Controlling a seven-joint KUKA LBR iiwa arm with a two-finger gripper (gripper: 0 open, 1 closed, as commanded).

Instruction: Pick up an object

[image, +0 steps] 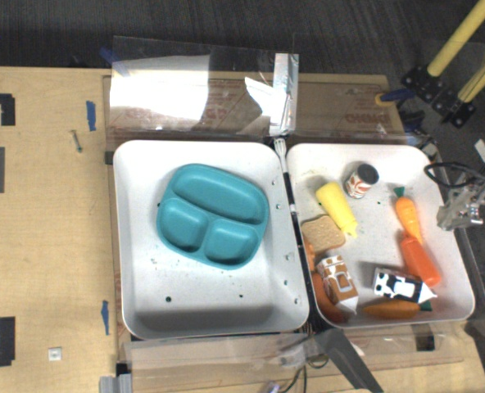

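Observation:
The left white bin holds a teal divided plate. Several small items lie in the right white bin. A yellow oblong piece lies beside a small round can. Below them are a brown bread slice and a brown-and-white carton. An orange carrot and an orange-red cylinder lie along the right side. A black-and-white box rests above another orange piece at the front wall.
Clear plastic sheeting lies behind the bins. A grey metal piece with a black cable sits at the right bin's outer rim. Yellow bars cross the top right corner. Tan board extends left of the bins.

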